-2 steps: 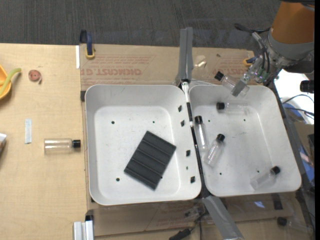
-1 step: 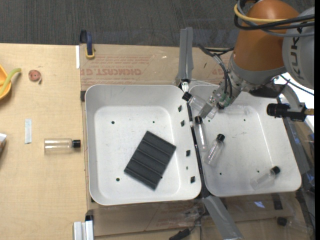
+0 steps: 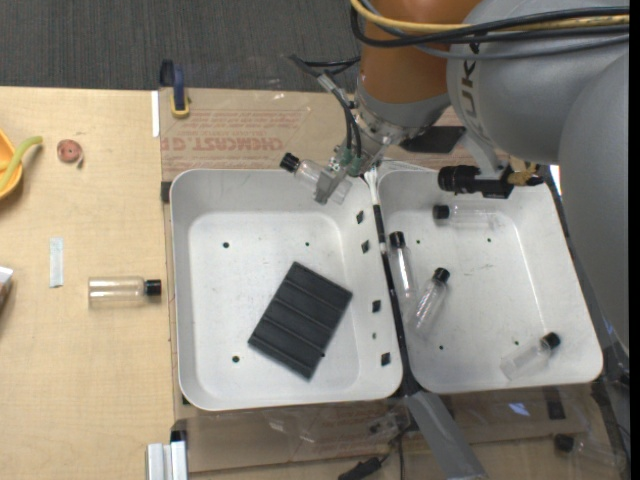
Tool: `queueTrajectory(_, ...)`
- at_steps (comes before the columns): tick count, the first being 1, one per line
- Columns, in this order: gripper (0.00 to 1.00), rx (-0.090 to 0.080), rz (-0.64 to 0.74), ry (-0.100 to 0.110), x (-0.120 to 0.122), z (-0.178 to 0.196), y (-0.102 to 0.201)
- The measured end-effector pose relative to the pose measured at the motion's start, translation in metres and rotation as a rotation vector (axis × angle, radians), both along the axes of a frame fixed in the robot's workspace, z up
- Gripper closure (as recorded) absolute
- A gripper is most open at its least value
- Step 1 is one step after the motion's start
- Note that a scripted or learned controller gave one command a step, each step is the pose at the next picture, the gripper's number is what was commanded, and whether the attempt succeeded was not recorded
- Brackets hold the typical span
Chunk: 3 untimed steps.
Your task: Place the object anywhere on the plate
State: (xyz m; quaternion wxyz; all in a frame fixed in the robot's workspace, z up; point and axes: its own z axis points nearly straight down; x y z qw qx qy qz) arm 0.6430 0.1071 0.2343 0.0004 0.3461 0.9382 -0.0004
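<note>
Overhead, the camera view shows two shallow white bins side by side on the worktop (image 3: 90,198). The left bin (image 3: 200,298) carries a dark ribbed plate (image 3: 301,319), lying flat and turned at an angle, near the bin's centre. The right bin (image 3: 560,268) holds several clear vials with black caps: one (image 3: 400,263) against the divider, one (image 3: 430,298) towards the middle, one (image 3: 465,213) at the far side, one (image 3: 525,358) in the near right corner. A further vial (image 3: 120,288) lies on the worktop, well apart to the left of the bins.

The claw (image 3: 345,168) hangs over the far right corner of the left bin. A clear vial (image 3: 312,175) with a black cap sits tilted at its tip, apparently gripped between the fingers, cap pointing far-left; this is judged to be the task's object. It is raised above the bin floor, far of the plate and apart from it.

Handling assessment: the vial looks light, rigid and smooth-walled, likely glass or hard plastic, so slippery and prone to roll once released. Hold appears to be on the body below the cap; a mid-body grip is judged soundest. The plate's ribs may check rolling if the vial is laid along them
</note>
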Motion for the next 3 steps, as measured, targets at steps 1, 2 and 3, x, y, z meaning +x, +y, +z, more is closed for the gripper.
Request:
queueTrajectory(1, 1.00, 0.000, 0.257, -0.002, -0.031, 0.038, 0.103)
queueTrajectory(2, 0.00, 0.001, 0.257, -0.002, -0.031, 0.038, 0.103)
queueTrajectory(3, 0.00, 0.000, 0.367, 0.000, -0.001, 0.006, 0.065)
